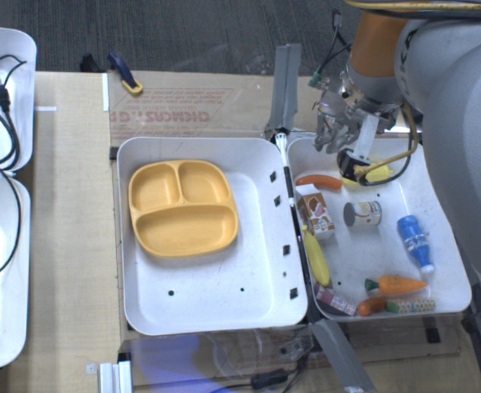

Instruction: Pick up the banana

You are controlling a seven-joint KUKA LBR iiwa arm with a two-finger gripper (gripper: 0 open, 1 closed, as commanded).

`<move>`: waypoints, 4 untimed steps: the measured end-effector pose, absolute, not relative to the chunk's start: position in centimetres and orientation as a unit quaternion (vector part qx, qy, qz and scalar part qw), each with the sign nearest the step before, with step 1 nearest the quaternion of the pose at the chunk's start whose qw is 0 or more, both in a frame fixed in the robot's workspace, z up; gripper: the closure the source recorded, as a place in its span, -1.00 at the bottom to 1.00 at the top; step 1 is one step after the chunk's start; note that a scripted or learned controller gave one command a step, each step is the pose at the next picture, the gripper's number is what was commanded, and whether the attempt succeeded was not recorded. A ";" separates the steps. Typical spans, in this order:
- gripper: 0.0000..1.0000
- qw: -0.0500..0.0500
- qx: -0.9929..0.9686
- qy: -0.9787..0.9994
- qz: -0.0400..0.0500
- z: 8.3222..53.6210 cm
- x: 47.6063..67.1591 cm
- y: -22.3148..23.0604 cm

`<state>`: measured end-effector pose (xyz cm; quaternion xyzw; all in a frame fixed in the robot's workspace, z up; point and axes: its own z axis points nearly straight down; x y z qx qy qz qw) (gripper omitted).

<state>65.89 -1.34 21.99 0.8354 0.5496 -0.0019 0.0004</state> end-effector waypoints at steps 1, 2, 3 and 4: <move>1.00 0.000 0.836 0.549 -0.002 22.6 64.8 -3.4; -1.00 0.000 0.835 0.550 -0.003 22.6 64.8 -3.3; -1.00 0.000 0.835 0.550 -0.002 22.6 64.8 -3.3; -1.00 -0.001 0.801 0.599 -0.002 12.5 65.8 -11.7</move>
